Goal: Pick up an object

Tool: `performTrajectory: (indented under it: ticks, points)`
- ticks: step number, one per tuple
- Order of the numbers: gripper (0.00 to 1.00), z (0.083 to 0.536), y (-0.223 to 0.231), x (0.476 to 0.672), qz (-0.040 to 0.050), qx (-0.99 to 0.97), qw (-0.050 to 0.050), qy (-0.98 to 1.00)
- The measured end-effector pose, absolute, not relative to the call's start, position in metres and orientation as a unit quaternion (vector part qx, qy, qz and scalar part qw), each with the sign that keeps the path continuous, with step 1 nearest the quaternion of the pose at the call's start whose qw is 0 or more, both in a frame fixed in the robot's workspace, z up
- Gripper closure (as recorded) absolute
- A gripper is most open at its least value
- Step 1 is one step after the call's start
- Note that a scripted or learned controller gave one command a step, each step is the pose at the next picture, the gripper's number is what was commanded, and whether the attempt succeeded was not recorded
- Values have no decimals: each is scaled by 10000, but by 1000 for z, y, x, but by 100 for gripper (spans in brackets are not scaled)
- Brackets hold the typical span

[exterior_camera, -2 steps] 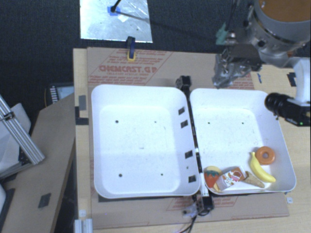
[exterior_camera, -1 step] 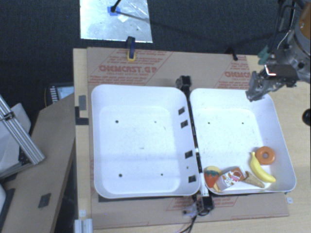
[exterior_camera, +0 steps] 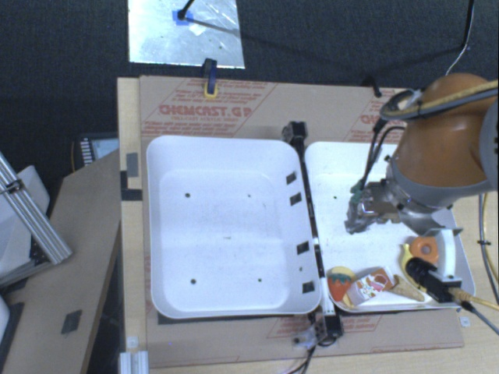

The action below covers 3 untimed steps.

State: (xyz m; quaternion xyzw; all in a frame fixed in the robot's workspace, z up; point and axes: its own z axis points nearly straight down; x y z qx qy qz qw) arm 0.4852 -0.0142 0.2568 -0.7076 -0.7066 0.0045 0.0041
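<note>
My gripper (exterior_camera: 357, 218) hangs over the middle of the right bin (exterior_camera: 335, 166), above bare white floor, with nothing visibly in it. Along that bin's front edge lie a round orange-red thing (exterior_camera: 341, 284), a white and red packet (exterior_camera: 369, 286) and a tan cone-shaped piece (exterior_camera: 406, 290). A small orange round thing (exterior_camera: 425, 248) sits near the right wall. These objects are all nearer the front than the gripper and apart from it. The arm's orange band and grey wrist cover the bin's right part.
The left bin (exterior_camera: 226, 224) stands beside the right one, with a black-clipped divider (exterior_camera: 306, 209) between them. Both rest on a cardboard sheet (exterior_camera: 210, 107). A shiny metal plate (exterior_camera: 185, 20) lies beyond the bench.
</note>
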Motion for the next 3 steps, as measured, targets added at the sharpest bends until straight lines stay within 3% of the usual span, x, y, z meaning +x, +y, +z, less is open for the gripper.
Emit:
performTrajectory:
  ticks: [1,2,3]
  points:
    - [100,184,-21,555,3,-7071,-3,-7071]
    - [100,185,-10,606,-21,-7050,-21,-7092]
    - [100,382,-3,572,-72,-7049,-66,-7092]
